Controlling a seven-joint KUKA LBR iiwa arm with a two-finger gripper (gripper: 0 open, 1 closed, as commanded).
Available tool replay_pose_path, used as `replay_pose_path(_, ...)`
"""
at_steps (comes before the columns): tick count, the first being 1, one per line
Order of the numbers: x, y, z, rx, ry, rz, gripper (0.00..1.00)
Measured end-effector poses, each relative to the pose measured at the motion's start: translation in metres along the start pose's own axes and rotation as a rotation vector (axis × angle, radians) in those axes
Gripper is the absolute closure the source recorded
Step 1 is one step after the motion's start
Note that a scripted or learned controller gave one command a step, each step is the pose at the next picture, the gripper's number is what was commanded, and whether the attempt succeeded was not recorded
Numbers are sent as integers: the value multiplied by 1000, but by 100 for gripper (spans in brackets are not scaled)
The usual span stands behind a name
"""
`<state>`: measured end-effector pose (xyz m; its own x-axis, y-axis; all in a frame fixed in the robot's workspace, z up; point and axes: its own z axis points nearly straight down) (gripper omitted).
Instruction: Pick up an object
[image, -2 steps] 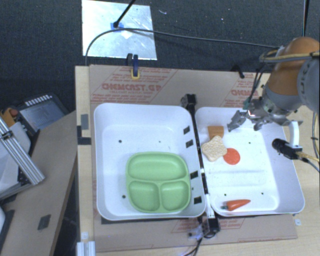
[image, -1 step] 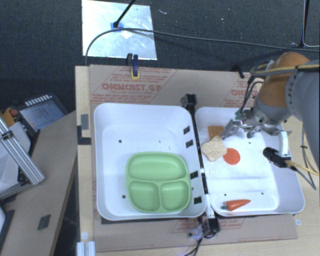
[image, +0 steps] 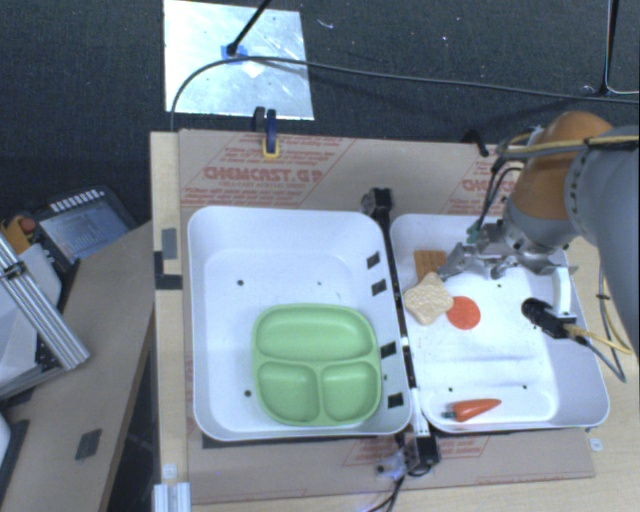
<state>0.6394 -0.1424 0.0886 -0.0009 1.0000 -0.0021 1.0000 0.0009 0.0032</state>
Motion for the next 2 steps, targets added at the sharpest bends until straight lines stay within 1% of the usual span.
replay_pose_path(1, 0, 1, -11, -6, -1, -1, 100)
replay_pose_path(2, -10, 0, -66, -4, 0, 1, 100)
